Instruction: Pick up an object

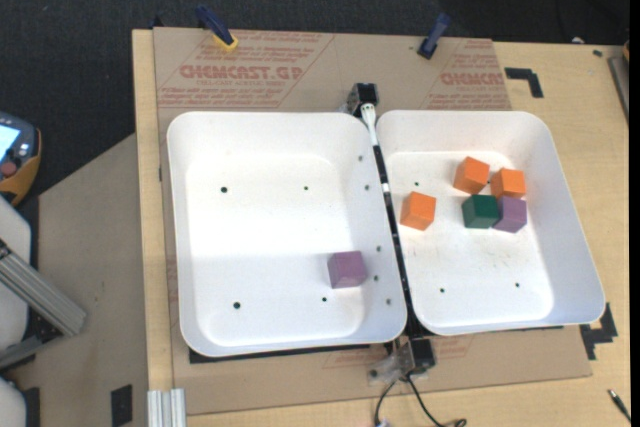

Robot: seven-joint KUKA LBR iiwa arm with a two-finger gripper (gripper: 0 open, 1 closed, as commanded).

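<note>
A purple block (347, 269) lies alone in the left bin (215, 145), near its front right corner. The right bin (540, 295) holds three orange blocks: one (418, 210) near its left side, one (472, 174) further back, and one (508, 183) beside that. A dark green block (481, 211) sits against a second purple block (511, 214), just in front of the two rear orange ones.
Both bins rest on a brown cardboard sheet (300, 65) held by blue clamps (216, 27) at the back edge. A black clip (364, 99) joins the bins at the back and another (413, 355) at the front. A cable trails off the front.
</note>
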